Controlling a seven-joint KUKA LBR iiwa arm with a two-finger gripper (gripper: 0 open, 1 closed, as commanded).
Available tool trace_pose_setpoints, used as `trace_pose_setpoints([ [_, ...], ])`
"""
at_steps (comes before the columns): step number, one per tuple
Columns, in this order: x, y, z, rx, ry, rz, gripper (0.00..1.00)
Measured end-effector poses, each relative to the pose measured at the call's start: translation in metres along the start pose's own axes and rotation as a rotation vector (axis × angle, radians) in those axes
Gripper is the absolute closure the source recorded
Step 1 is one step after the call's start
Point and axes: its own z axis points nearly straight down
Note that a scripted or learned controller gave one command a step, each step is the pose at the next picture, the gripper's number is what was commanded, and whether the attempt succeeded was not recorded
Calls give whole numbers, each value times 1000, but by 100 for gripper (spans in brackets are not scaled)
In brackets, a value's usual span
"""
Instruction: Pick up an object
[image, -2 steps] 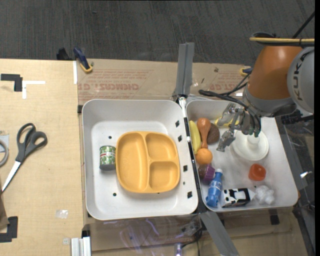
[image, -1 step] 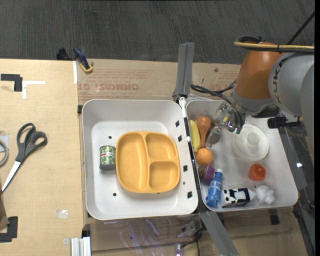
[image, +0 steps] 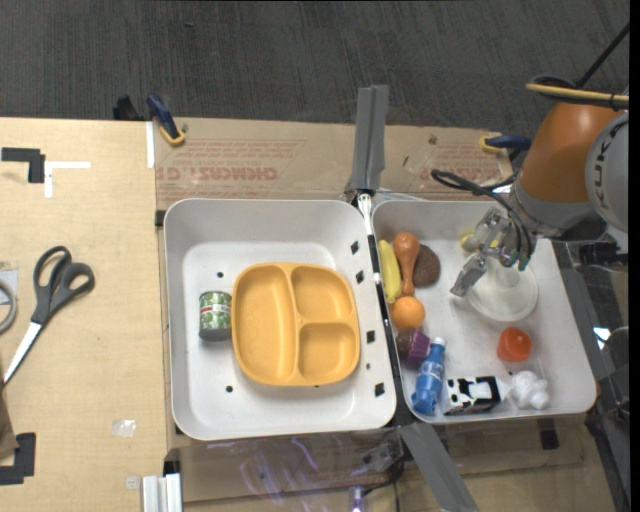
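My gripper (image: 490, 268) hangs over the upper middle of the right bin (image: 573, 300), open with nothing between its fingers. One finger (image: 466, 278) reaches down and left, just above a clear plastic cup (image: 503, 296) lying beneath it. Around it lie a banana (image: 388, 270), a brown potato-like piece (image: 426, 265), an orange ball (image: 407, 313), a blue bottle (image: 428, 378), a black-and-white cow toy (image: 472, 394), a white toy (image: 528, 389) and a small red-orange object (image: 514, 344).
The left bin (image: 190, 250) holds a yellow divided plate (image: 297, 323) and a small green can (image: 214, 314). Scissors (image: 45, 295) lie on the wooden bench at the left. A grey divider post (image: 368, 140) stands between the bins at the back.
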Motion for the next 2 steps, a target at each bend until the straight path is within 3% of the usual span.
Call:
trace_pose_setpoints([
  [1,35,-64,1,0,3,-114,0],
  [2,-17,-25,2,6,19,-95,0],
])
